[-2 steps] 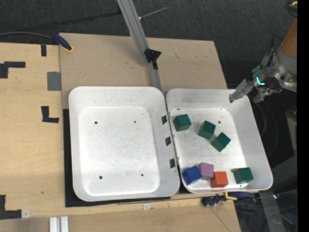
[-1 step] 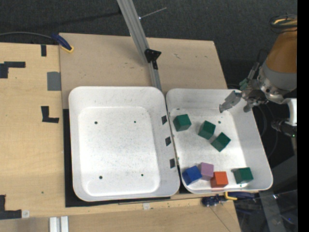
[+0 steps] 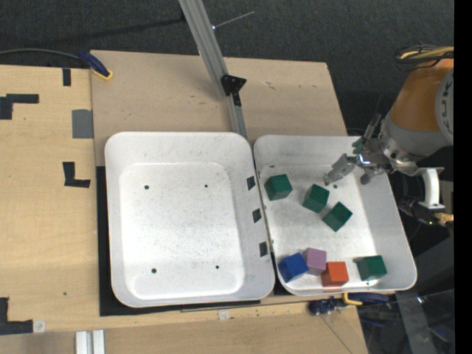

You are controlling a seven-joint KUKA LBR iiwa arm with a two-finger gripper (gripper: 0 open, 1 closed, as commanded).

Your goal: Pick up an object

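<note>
Blocks, four green (image 3: pixel 316 198), one blue (image 3: pixel 293 265), one purple (image 3: pixel 316 259) and one orange (image 3: pixel 335 273), lie in the right bin (image 3: pixel 387 212). Both bins sit on a plywood bench (image 3: pixel 162 87) over dark carpet (image 3: pixel 310 13). Claw (image 3: pixel 341 170) hangs above the right bin, fingers spread, gripping nothing.

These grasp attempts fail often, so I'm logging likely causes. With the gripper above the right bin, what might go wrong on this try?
Two risks seem likely. The two green blocks nearest the gripper sit almost touching, so a descent may nudge one or straddle both. The blue, purple and orange blocks crowd against the right bin's near wall, leaving little finger room.
</note>
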